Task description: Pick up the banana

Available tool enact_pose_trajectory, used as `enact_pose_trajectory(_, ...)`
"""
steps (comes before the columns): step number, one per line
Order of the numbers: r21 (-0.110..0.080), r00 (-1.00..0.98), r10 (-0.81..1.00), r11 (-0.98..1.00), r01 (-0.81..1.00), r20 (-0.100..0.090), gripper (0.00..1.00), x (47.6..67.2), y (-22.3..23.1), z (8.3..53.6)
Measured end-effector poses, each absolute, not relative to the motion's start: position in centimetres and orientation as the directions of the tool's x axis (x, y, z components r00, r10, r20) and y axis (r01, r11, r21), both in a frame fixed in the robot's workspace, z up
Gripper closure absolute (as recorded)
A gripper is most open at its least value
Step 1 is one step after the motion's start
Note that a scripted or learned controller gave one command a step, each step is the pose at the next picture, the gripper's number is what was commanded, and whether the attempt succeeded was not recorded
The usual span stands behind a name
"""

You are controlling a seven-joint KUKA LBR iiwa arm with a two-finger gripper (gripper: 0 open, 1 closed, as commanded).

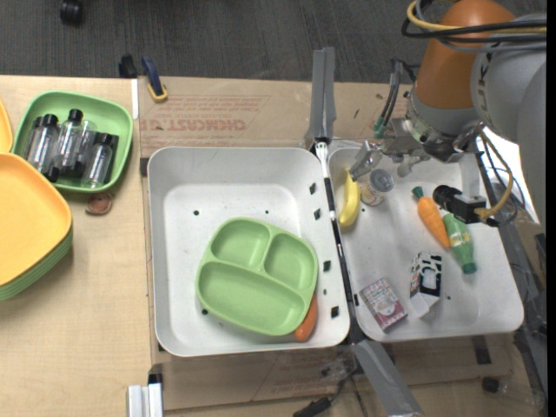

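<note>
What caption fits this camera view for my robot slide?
Robot gripper hovers by the banana in the right bin.

Wooden bench [87,337], two white bins [174,320], green tray [35,111], yellow plates [30,224]

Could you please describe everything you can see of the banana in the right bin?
The banana is yellow, curved and unpeeled. It lies lengthwise along the left wall of the right bin, near its far corner, resting against that wall. The gripper is just to its right, beside its upper end; contact cannot be judged.
</note>
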State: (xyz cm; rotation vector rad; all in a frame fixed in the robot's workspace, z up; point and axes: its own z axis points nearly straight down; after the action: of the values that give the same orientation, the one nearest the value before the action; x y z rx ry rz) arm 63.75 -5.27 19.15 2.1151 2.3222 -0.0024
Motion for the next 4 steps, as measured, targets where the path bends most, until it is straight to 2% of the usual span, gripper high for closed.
enact_pose_trajectory(1,-0.001,-0.081,0.997,0.081,0.997,-0.002,0.0,64.6,-0.5,19.1)
enact_pose_trajectory(2,-0.001,-0.105,0.995,0.105,0.995,-0.002,0.0,65.9,6.9,19.1)
enact_pose_trajectory(3,0.013,-0.101,0.995,0.101,0.995,0.001,0.0,64.4,8.8,14.1)
enact_pose_trajectory(4,0.002,-0.674,0.739,0.674,0.739,-0.002,0.0,66.0,4.9,19.2)
